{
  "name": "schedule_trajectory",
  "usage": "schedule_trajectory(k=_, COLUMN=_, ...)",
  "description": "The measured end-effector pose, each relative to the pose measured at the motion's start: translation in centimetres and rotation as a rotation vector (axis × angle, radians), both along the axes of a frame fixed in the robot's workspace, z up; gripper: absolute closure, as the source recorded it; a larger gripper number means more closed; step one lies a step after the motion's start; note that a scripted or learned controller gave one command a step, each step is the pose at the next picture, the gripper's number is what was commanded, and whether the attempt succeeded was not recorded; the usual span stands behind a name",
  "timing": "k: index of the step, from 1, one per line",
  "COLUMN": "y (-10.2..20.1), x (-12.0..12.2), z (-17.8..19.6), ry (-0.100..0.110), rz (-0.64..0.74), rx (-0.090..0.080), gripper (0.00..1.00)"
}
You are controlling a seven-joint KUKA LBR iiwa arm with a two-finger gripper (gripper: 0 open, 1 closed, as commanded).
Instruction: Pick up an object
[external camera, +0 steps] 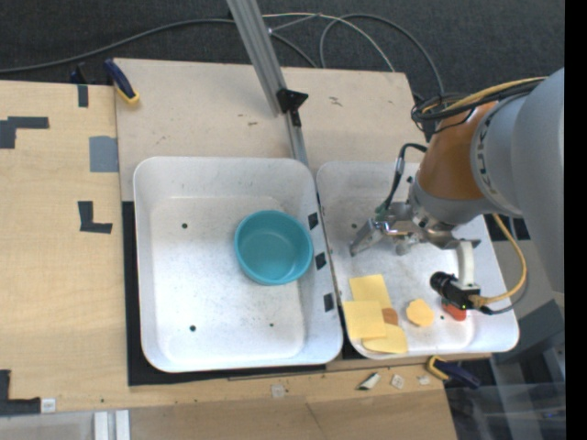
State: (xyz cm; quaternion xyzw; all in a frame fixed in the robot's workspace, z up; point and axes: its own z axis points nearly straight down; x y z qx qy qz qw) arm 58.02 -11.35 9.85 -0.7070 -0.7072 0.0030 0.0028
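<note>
My gripper hangs low over the middle of the right bin, its fingers spread open with nothing between them. Just below it in the view, several flat yellow pieces lie stacked at the bin's front left. A small brown bit and a round orange-yellow piece lie beside them. A teal bowl stands upright in the left bin, right of its centre.
A grey metal post slants down to the bench behind the ridge between the bins. Cables run across the dark floor at the back. My arm fills the right side above the right bin.
</note>
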Motion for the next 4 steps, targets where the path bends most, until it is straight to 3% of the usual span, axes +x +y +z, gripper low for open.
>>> schedule_trajectory(k=1, y=0.1, x=0.2, z=1.3, ry=-0.004, rz=0.002, rx=0.001, gripper=1.00)
schedule_trajectory(k=2, y=0.0, x=-0.7, z=6.7, ry=-0.011, rz=0.001, rx=0.000, gripper=1.00)
schedule_trajectory(k=4, y=1.1, x=-0.2, z=17.5, ry=-0.014, rz=0.002, rx=-0.001, gripper=1.00)
